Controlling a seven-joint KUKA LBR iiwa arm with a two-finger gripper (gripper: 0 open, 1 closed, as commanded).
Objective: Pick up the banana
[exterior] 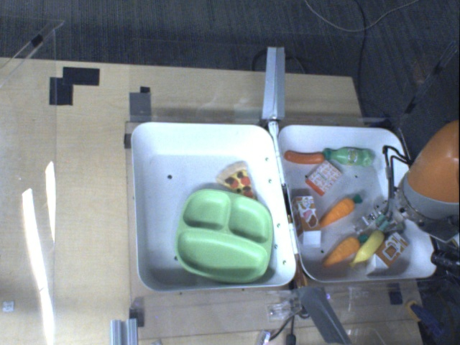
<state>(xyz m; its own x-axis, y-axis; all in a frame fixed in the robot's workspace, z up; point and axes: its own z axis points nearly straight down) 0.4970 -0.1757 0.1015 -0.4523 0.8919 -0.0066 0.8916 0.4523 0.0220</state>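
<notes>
The yellow banana (pixel 367 249) lies tilted in the front right part of the right bin (pixel 338 134), its greenish end pointing up toward the gripper. My gripper (pixel 378 220) hangs low in that bin, just above and behind the banana's upper end. Its metal parts overlap that end in the view. The grey arm with its orange band (pixel 437 165) reaches in from the right. Nothing can be seen lifted off the bin floor.
Beside the banana lie two carrots (pixel 341 250) (pixel 337 211) and a small carton (pixel 394 246). A green bottle (pixel 350 156), a red sausage (pixel 304 157) and two more cartons (pixel 325 178) sit further back. The left bin (pixel 165 149) holds a green divided plate (pixel 226 236) and a pizza slice (pixel 238 179).
</notes>
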